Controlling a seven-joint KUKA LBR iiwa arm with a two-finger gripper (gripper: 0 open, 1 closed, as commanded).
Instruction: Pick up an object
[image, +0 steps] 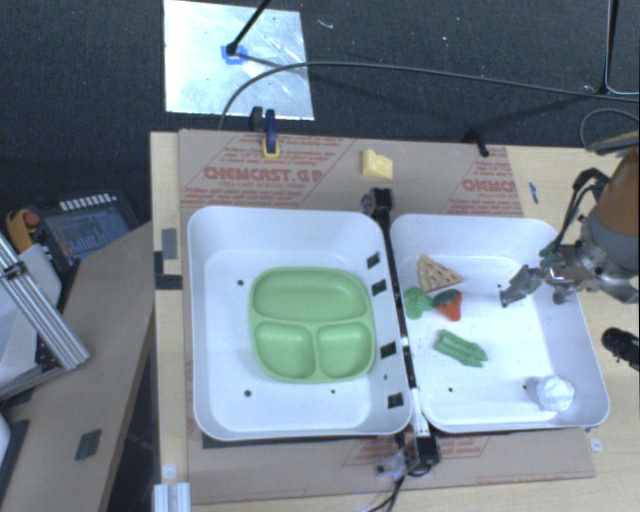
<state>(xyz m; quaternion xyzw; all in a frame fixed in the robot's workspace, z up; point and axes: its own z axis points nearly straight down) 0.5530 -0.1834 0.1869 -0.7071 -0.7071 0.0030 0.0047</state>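
Observation:
The right bin (575, 345) holds several small toy foods. A tan wedge (436, 272) lies near its left wall, with a green broccoli piece (414, 301) and a red-orange piece (450, 305) just below it. A green pea pod (460, 348) lies near the middle, and a white crumpled object (550, 392) sits in the near right corner. My gripper (535, 289) hangs over the right part of this bin, to the right of the foods. It is open with nothing between its fingers.
The left bin (215, 250) holds a light green divided plate (310, 322). A yellow block (377, 163) lies on the cardboard behind the bins. A black divider with clips (392, 300) runs between the two bins. Cables cross the back.

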